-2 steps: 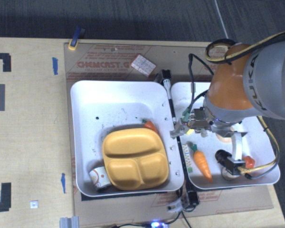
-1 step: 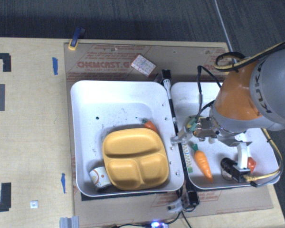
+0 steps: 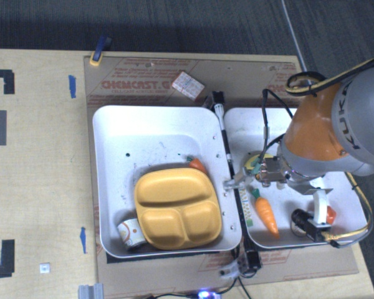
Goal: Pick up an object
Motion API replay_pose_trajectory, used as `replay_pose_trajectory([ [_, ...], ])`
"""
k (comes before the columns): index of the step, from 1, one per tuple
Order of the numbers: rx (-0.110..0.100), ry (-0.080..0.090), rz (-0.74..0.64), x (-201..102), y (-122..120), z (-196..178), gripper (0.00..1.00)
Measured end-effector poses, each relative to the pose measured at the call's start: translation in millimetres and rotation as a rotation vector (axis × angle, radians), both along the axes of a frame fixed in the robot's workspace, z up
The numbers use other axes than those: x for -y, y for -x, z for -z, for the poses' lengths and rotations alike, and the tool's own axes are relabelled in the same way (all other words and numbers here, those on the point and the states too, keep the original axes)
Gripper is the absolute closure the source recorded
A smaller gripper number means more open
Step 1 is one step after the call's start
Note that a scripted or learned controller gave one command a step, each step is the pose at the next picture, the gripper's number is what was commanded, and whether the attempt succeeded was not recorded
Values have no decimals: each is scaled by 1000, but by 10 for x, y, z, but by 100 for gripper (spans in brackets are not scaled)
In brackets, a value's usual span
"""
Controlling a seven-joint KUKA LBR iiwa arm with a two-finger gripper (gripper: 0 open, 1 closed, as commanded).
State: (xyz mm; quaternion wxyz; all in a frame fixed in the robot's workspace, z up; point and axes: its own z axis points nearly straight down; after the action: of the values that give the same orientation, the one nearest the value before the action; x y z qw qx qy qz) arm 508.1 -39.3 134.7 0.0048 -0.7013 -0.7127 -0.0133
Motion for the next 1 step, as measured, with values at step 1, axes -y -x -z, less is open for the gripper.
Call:
replay_pose_trajectory([
  [1, 4, -1, 1, 41, 10, 38, 0],
])
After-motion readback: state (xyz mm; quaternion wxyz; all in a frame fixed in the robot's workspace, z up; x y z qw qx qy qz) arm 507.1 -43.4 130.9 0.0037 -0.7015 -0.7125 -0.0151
